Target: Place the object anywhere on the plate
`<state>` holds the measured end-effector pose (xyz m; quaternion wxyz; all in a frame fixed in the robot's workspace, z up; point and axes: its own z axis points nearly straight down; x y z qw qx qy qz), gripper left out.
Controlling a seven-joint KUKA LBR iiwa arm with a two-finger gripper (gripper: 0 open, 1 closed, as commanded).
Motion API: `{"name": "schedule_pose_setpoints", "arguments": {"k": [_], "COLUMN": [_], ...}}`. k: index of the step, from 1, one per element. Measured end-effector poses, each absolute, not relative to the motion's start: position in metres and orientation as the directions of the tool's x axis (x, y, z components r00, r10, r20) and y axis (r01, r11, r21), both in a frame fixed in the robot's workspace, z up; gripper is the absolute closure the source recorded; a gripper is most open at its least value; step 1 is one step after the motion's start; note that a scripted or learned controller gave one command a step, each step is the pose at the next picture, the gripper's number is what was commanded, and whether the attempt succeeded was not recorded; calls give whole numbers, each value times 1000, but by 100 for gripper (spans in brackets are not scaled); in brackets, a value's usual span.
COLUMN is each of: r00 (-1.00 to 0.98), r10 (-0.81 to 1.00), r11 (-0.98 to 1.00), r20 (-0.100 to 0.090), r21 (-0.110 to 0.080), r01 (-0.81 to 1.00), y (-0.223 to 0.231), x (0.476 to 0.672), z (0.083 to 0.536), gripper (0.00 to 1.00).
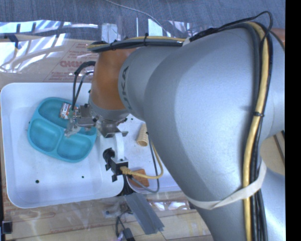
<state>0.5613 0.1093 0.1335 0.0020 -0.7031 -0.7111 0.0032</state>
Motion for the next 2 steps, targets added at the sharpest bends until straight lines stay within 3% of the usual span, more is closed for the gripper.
{"name": "schedule_pose_setpoints", "arguments": {"k": [1,2], "r00": [-4,-8], "r10": [1000,1000], "r11": [4,8], "r20": [-1,1], "r21": [7,7], "r01": [1000,1000], "y": [36,50], "x": [601,629], "z": [269,409], "gripper": [0,0]}}
